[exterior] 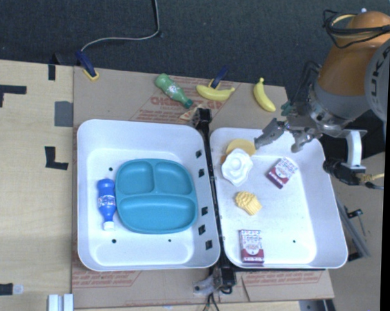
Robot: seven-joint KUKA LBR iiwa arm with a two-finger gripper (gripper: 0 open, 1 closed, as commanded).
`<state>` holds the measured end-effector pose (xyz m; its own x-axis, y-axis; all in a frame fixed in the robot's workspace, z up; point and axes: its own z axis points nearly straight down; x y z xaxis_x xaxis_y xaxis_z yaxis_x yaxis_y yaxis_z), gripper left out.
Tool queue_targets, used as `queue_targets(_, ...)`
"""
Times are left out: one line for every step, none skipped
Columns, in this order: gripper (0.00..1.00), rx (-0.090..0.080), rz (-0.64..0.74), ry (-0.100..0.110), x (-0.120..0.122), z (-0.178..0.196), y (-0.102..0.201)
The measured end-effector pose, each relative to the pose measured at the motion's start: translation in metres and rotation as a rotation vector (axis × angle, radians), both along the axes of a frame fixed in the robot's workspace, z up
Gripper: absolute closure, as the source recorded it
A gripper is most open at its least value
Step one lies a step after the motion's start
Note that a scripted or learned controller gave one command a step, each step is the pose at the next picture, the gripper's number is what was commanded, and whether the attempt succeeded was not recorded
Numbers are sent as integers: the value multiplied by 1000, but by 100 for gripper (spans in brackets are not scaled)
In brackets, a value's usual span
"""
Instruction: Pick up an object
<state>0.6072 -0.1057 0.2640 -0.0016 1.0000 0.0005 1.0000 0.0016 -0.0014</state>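
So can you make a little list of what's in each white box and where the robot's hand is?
left bin: blue sectioned plastic plate, small blue bottle
right bin: white lumpy object, yellow round piece, yellow ridged piece, two red-and-white packets
tool: open, above right bin's far edge, holding nothing

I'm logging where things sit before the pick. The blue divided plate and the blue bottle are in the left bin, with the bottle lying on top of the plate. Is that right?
Not quite. In the camera view the blue bottle lies beside the blue divided plate, on the floor of the left bin at the plate's left edge, not on top of it. Both are in the left bin, as you said.
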Motion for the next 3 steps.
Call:
queue_targets(0,1,-2,3,-62,-115,-3)
queue_targets(0,0,-1,-2,-36,-178,-8)
queue_targets(100,-3,-2,-6,-35,-168,-9)
